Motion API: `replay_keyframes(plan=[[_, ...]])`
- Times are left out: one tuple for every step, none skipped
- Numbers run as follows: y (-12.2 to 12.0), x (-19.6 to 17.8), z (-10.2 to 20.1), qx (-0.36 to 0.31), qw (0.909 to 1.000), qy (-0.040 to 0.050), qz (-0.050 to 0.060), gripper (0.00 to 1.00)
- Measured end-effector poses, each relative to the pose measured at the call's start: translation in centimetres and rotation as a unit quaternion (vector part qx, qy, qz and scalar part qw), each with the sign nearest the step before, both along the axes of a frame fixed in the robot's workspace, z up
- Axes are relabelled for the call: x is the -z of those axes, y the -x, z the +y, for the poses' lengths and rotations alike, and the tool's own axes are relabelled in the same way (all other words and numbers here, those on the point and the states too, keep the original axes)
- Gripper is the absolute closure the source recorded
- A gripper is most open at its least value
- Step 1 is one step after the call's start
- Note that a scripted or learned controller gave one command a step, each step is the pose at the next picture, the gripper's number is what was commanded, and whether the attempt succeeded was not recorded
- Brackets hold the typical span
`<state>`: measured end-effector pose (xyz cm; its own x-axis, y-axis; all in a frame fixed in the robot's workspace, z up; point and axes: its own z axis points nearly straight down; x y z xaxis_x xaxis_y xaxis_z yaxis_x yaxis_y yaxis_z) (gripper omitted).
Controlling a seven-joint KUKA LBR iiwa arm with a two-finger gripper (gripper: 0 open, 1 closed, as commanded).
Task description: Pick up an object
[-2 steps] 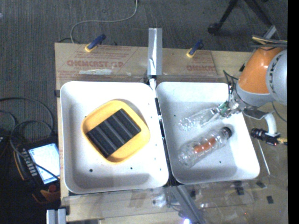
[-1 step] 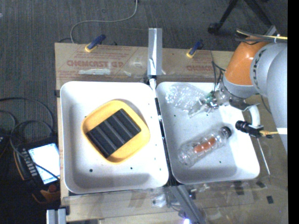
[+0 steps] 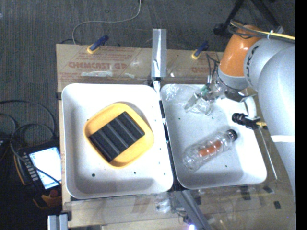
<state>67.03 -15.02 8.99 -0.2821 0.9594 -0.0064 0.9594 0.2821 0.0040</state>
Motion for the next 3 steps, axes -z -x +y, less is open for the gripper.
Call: replay_keyframes(plan=[[0.1, -7.8, 0.1, 0.009, 1.0, -0.0019, 0.002, 0.0], [4.3, -0.3, -2.2, -0.049, 0.9988, -0.0027, 0.002, 0.0], [14.6, -2.6, -1.9, -0.101, 0.9949, -0.0024, 0.003, 0.0]])
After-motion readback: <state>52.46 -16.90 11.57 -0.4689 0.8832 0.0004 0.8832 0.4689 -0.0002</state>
